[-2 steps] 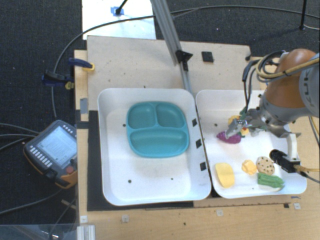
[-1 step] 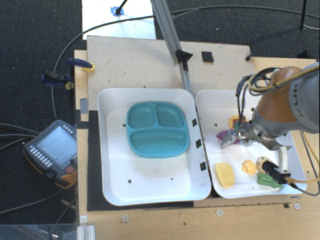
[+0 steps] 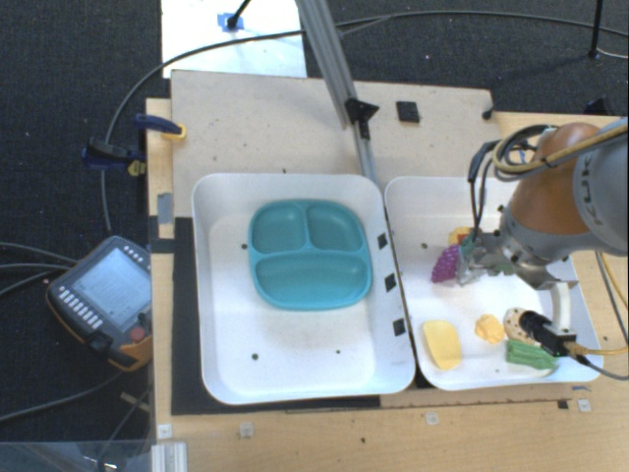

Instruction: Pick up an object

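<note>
Teal divided plate (image 3: 310, 254), grey pendant (image 3: 101, 301)

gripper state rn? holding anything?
Gripper: cannot be told. It sits in the right bin right beside the purple grapes; a grasp cannot be confirmed.

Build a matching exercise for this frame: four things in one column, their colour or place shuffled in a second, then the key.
Things:
1. divided plate
2. grape bunch
3. flat yellow piece
4. handheld controller

Descriptions:
A. purple, right bin, beside the pincer
B. teal, left bin
C. off the bench, on the dark floor at left
D. near front edge of right bin

Pairs: 1-B, 2-A, 3-D, 4-C
</note>
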{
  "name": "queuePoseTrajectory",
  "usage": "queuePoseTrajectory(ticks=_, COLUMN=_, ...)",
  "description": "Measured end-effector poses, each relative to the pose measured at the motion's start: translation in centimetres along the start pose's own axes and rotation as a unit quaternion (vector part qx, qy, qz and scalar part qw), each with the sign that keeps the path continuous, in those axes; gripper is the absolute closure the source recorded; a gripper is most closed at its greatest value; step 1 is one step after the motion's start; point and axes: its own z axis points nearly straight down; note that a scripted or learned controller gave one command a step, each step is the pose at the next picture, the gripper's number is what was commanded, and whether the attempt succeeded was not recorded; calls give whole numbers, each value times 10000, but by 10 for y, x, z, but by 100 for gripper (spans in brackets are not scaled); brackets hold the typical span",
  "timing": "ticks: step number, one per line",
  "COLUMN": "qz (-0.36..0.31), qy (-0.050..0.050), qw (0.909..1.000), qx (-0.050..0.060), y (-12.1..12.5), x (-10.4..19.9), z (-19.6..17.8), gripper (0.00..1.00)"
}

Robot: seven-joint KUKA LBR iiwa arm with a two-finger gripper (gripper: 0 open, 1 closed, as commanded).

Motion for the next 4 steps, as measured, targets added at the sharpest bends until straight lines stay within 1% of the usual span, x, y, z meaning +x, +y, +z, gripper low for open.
queuePoseTrajectory(ticks=1, qz=-13, qy=-4, qw=10000, qx=-14, y=7, x=0, z=-45, gripper=100)
queuePoseTrajectory(ticks=2, qz=-13, qy=-5, qw=10000, qx=-15, y=9, x=-4, z=-89, gripper=100)
queuePoseTrajectory(ticks=3, qz=-15, qy=-1, qw=10000, qx=-4, y=10, x=-4, z=-107, gripper=100)
queuePoseTrajectory(ticks=4, qz=-42, qy=10, qw=10000, qx=-1, y=16, x=50, z=-121, gripper=100)
